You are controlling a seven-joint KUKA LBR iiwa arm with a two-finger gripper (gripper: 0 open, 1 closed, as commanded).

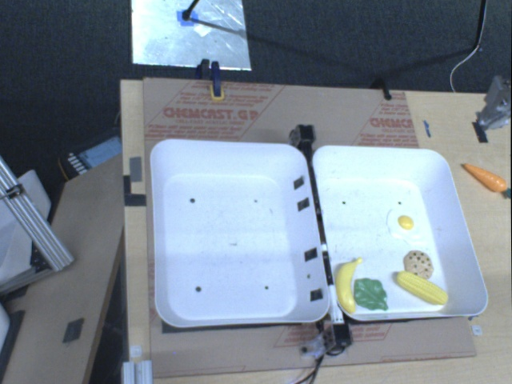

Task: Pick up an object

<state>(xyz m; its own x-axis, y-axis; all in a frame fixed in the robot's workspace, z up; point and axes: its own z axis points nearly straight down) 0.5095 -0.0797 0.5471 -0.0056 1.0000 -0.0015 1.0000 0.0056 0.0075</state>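
Note:
The right bin [448,184] holds several small items near its front right. A fried egg toy [404,222] lies by the right wall. In front of it sit a round cookie [418,262] and a yellow corn cob [422,288]. A yellow banana [346,285] lies against the divider side, and a green leaf piece [370,294] touches it on the right.
The left bin [160,214] stands beside the right one. An orange carrot [486,178] lies on the bench outside the right bin. A grey metal part [496,106] pokes in at the right edge. A foil sheet [190,21] lies beyond the bench.

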